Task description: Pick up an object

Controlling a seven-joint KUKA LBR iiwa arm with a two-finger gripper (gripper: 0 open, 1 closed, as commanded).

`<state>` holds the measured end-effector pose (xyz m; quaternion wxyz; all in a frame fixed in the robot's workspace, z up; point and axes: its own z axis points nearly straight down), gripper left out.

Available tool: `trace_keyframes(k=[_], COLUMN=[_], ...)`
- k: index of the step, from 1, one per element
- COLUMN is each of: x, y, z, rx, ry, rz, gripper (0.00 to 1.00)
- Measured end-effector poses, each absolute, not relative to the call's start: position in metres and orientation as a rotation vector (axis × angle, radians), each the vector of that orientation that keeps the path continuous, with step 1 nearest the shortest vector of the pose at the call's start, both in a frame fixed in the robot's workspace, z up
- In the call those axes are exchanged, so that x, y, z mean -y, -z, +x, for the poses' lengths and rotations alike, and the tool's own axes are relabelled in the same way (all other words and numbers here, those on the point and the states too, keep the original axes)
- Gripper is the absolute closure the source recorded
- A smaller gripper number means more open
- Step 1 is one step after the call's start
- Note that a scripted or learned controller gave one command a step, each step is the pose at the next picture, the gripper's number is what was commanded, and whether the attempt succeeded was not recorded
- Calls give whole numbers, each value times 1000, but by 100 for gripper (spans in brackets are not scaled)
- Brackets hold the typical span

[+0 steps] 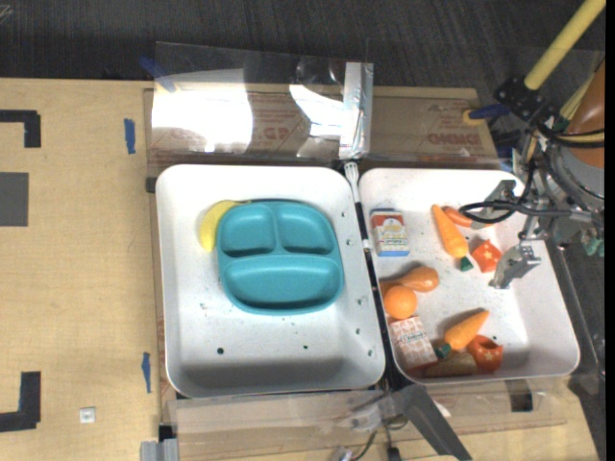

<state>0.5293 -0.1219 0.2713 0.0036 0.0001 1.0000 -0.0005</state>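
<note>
The right bin (548, 339) holds several toy foods. At its back lie a small white and red carton (389, 231), an orange carrot (447, 230) and a small red piece (484, 254). An orange pear-shaped piece (415, 279) and a round orange (400, 302) lie in the middle left. At the front lie a red and white packet (408, 339), a second carrot (466, 327) and a red tomato (486, 352). My gripper (512, 264) hangs over the right side of this bin, just right of the small red piece, with nothing visibly in it.
The left bin (192, 334) carries a teal divided plate (279, 255) with a yellow object (211, 223) tucked behind its left edge. A clear plastic sheet (259, 104) stands behind the bins. Cables and the arm's wrist (562, 195) crowd the right bin's far right corner.
</note>
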Motion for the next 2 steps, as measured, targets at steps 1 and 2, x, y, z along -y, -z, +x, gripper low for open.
trace_keyframes(k=[1,2], x=[130,158], y=[-185,-90], z=[584,613], rx=[-3144,-3126], ry=[-2,4], rz=[3,55], gripper=[0,0])
